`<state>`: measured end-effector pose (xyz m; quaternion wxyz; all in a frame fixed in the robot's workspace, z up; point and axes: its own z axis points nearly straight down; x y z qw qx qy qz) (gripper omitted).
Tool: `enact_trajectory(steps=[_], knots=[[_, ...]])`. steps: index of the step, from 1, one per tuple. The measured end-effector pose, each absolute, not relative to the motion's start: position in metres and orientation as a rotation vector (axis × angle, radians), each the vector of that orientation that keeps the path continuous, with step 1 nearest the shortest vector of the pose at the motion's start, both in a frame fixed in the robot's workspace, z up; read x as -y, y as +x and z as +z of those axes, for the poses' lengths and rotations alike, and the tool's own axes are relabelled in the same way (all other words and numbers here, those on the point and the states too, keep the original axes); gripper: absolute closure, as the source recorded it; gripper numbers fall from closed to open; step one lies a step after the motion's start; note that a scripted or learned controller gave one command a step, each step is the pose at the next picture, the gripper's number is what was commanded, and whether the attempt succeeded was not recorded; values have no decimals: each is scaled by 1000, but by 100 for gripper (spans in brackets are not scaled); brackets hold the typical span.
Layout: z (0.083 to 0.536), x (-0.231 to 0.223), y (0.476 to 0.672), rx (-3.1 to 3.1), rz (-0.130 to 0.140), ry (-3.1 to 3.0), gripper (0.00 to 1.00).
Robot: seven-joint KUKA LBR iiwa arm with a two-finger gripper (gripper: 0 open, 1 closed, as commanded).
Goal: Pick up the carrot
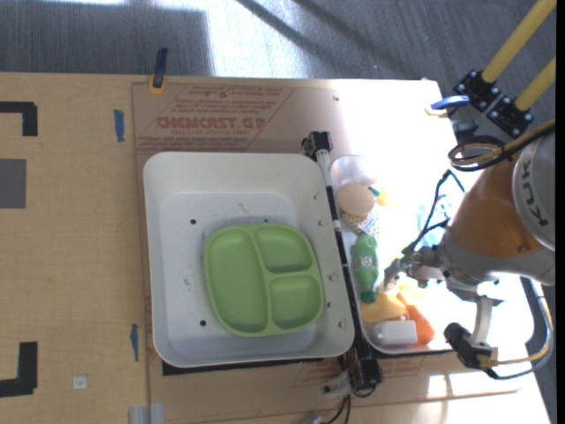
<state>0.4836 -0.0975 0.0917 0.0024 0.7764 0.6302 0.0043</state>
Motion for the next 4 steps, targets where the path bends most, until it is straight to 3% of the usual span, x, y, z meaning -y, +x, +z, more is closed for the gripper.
enact_trajectory(steps=[1,2,3,4], knots=[[137,163,480,-1995,0,2417,0],[92,102,482,-1871,9,2515,0],[91,162,485,-2176,17,2250,0],[92,107,485,-1966,15,2426,0]])
